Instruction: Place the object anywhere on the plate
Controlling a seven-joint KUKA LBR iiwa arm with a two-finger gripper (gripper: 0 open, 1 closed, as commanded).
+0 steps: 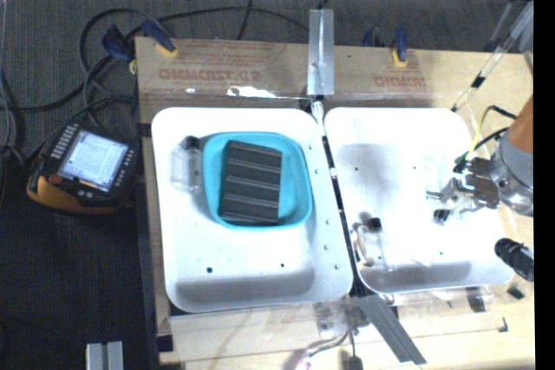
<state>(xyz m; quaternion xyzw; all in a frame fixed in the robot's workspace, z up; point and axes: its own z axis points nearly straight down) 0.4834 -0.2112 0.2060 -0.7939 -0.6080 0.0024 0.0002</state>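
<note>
So the bench (260,69) is a light wooden top with faded printed lettering along its far strip. Two shallow white bins sit right on it, touching at a metal divider post (321,56). Left bin (243,273) is left of that post, right bin (408,264) to its right. Two clamps (399,48) grip the far edge.
</note>
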